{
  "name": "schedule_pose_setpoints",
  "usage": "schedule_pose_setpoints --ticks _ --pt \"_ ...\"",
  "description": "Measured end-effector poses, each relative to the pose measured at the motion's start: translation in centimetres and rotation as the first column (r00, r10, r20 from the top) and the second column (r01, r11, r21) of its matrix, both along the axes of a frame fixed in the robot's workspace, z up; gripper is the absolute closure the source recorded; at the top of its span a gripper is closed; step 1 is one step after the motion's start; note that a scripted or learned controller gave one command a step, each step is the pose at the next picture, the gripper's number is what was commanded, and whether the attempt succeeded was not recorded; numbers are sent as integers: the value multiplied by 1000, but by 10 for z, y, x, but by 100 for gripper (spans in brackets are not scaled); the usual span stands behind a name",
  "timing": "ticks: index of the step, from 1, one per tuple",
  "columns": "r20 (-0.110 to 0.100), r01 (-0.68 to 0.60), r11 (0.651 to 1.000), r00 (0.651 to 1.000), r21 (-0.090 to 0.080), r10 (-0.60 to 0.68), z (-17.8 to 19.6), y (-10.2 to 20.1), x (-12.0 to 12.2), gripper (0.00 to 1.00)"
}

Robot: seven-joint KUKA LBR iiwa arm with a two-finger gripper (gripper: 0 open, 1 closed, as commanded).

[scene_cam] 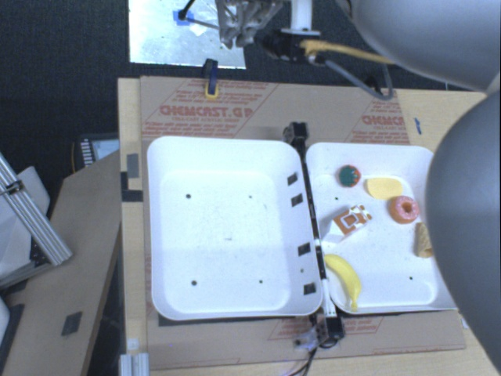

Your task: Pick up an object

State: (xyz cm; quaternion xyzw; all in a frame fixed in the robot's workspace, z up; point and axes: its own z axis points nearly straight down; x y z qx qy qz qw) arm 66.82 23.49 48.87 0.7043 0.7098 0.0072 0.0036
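Camera view: gripper [239,36] raised far beyond both bins, finger spread impossible to tell; banana [345,280] well off, nearward and right, long axis near-far.

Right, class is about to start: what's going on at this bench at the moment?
A grey robot arm reaches in from the right, its gripper raised at the top of the view, beyond the bins, with nothing between its fingers. The right bin holds toy food: a banana, a donut, a yellow piece and other small items. Nothing has been picked up yet.
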Motion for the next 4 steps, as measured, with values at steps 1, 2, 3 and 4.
schedule_pose_setpoints --ticks 1,2,3,4 --pt "-13 0 1000 1000 -4 0 -9 0 0 0" --pt "-10 -5 1000 1000 -3 5 3 1 0 100" --pt "-11 -7 1000 1000 -4 7 2 1 0 0" --pt "-9 -12 1000 1000 -3 12 14 1 0 100"
